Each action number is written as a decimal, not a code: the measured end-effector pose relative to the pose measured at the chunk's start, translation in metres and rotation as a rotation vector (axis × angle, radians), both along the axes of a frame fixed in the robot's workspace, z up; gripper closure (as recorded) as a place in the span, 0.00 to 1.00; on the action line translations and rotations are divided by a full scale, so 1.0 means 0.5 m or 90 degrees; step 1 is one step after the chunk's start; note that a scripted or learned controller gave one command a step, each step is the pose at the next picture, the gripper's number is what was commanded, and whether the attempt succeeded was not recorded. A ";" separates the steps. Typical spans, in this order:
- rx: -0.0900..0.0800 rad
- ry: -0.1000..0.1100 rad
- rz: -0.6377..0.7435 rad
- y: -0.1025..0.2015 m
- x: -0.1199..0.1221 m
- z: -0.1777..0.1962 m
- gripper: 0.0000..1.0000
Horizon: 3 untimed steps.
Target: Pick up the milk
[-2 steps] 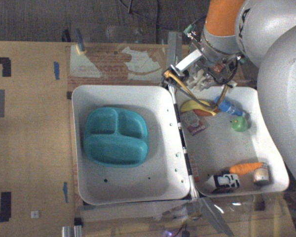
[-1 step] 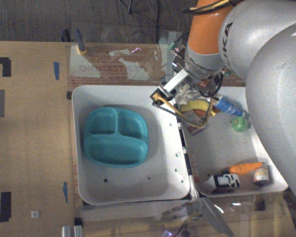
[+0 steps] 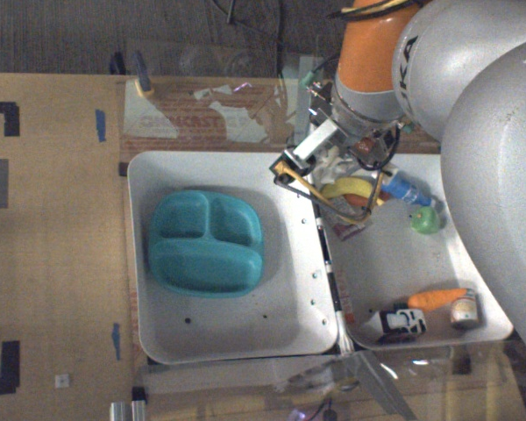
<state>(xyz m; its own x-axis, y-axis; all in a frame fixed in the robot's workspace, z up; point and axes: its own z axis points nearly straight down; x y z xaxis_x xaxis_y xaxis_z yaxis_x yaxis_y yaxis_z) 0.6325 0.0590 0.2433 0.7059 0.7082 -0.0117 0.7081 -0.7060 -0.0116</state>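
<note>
Milk (image 3: pixel 404 321) is what we look for first, and we see it in the right bin (image 3: pixel 381 261), down by the near edge. It is a small black and white carton, and it looks like it is lying on its side. Just beside it is an orange carrot (image 3: pixel 438 299), and next to the carrot is a small round tin (image 3: pixel 464 311). The carrot and the milk are so close that we cannot tell if they touch.

We see the big grey arm (image 3: pixel 473 68) come in from the right, with its orange band (image 3: pixel 377 38) up high. The gripper (image 3: pixel 333 191) hangs over the far left corner of the right bin, near the wall between the two bins. We cannot tell if the hand is open or closed, and we see nothing held in it. It is well apart from the milk.

Right by the gripper we see a yellow banana (image 3: pixel 351 187). A blue bottle (image 3: pixel 405 188) lies a little to the right, and a green ball (image 3: pixel 426 221) sits near the bottle.

In the left bin (image 3: pixel 158 323) we see a blue-green plate (image 3: pixel 206 242) with three parts. It rests flat in the middle of that bin
</note>
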 end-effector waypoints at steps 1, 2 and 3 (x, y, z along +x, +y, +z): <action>0.000 0.004 -0.002 -0.004 0.000 0.014 1.00; 0.000 -0.004 -0.012 -0.079 -0.189 -0.014 1.00; -0.002 -0.006 -0.084 -0.093 -0.079 -0.026 1.00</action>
